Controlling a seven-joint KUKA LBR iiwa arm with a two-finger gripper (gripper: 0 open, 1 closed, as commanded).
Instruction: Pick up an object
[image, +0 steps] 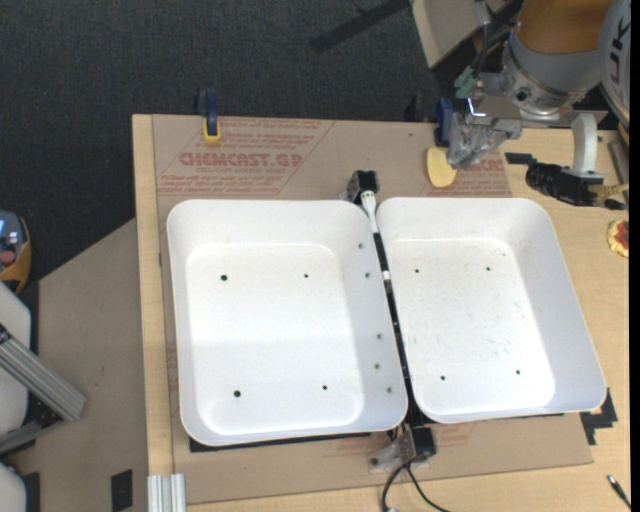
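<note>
pincer (468, 150): mine, at the far right of the desk, beyond the right bin's far rim, pointing down at the board.
pincer state: can't tell from this angle, the tips are a small grey blur.
object: small pale yellow piece (440, 167), lying on the brown board (262, 160), outside both bins.
object vs pincer: just left of my tips, right beside them or touching; can't tell which. Not visibly between the tips, so no grasp claimed.
object vs bins: just past the far edge of the right bin (570, 300), near its far-left corner.
left bin (185, 300): white, sits against the right one, a black strip (385, 290) running along the seam.
my arm (560, 40): grey, orange band above the wrist, coming in from top right.
clamp (210, 112): blue and yellow, on the board's far edge, well left of me.
</note>
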